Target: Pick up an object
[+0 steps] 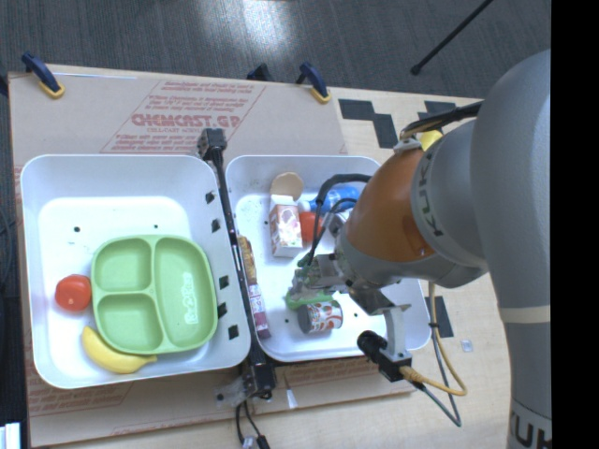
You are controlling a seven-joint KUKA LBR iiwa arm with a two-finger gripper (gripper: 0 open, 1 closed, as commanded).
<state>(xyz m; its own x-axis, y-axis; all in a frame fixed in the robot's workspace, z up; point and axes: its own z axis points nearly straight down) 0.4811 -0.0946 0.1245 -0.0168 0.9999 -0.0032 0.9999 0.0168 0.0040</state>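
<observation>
My gripper (314, 290) reaches down into the right bin (393, 340), low in its middle. Directly under it lie a small green item (307, 300) and a can with a red and white label (323, 318) on its side; the gripper body covers part of both. Whether anything sits between its tips I cannot tell. A red and white carton (284, 229) stands just behind the gripper, with a tan round object (287, 184) beyond it. A blue object (344, 197) peeks out from behind the orange wrist.
A thin brown and red stick-shaped item (251, 293) lies along the right bin's left wall. The left bin (56, 195) holds a green divided plate (154, 293), a red tomato (73, 292) and a banana (114, 352). The arm's bulk covers the right bin's right side.
</observation>
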